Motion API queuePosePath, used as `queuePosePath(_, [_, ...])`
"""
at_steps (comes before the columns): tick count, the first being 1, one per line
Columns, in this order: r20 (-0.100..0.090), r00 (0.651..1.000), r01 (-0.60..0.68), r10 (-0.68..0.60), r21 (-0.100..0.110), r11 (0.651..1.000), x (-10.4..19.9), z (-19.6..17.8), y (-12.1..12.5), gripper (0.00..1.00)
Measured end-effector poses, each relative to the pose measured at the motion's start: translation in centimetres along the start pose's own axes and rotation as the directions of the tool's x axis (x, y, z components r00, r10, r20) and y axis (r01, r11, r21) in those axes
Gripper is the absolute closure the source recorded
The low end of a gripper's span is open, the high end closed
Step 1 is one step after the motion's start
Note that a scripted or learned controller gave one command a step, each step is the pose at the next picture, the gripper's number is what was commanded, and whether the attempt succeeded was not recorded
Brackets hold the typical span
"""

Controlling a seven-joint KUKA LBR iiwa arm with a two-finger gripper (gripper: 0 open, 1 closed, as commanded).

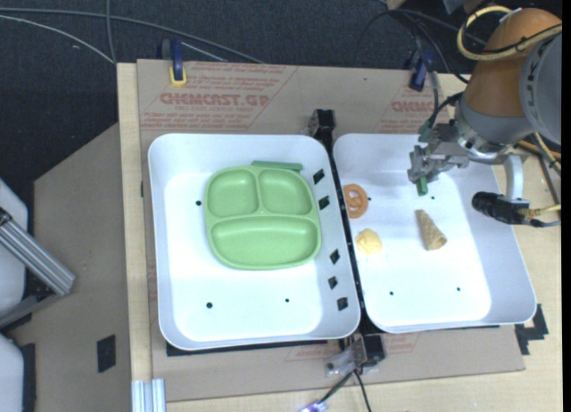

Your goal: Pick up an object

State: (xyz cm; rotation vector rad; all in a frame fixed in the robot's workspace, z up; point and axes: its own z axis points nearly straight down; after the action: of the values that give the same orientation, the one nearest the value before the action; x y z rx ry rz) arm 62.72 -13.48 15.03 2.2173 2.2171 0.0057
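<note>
Glossy white plastic bins [178, 223], matt green plastic divided plate [263, 218], brown cardboard-like bench sheet [214, 98], metal gripper [422, 185]

Two white bins [178, 312], one green tray [263, 218], three food pieces [431, 229]

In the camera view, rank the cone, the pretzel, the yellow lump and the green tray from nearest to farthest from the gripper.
From the gripper, in the right bin:
1. Cone, just below it, same bin.
2. Pretzel, to its left near the divider.
3. Yellow lump, lower left; close to the pretzel's distance, but slightly farther.
4. Green tray, in the left bin.
</note>
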Motion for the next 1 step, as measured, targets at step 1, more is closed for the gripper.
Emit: queuePosePath(1, [0.0,1.0,0.001,-0.001,-0.001,1.0,-0.03,-5.5,0.22,1.0])
